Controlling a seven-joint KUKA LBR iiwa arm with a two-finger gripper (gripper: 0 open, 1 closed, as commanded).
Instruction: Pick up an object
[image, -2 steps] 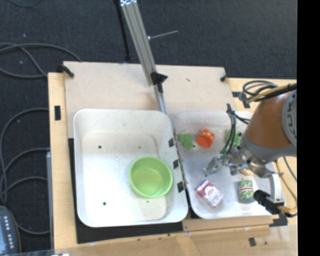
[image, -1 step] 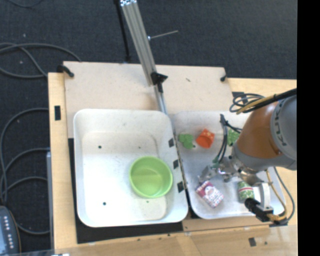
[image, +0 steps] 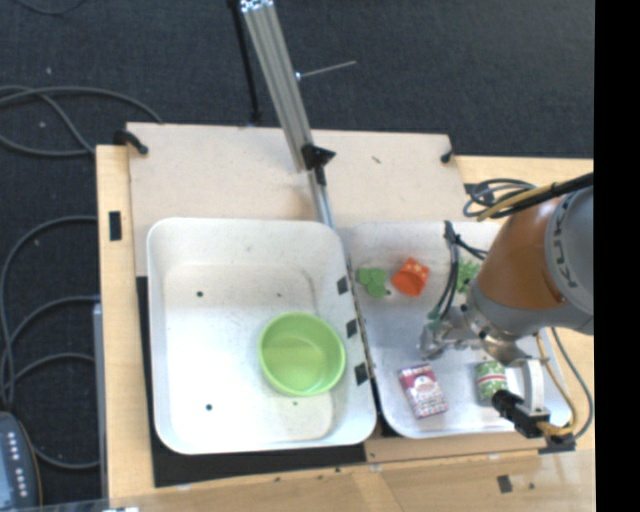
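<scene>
Hanging low inside the right bin (image: 400, 425), the tool (image: 440, 338) at the end of the grey arm (image: 525, 275); open or closed, impossible to tell from this angle. Nearest candidates: a red-and-white packet (image: 424, 390) lying flat just below it, and a small green-and-white can (image: 491, 381) close under the wrist. Farther up the same bin, a green piece (image: 373, 281) beside an orange block (image: 410, 277). Over in the left bin (image: 200, 250), a green bowl (image: 302, 354) (well apart, not worth the reach). Best done by centring squarely over the packet, probably across its narrower side, descending straight, closing firmly before lifting, and keeping clear of the bin wall.
</scene>
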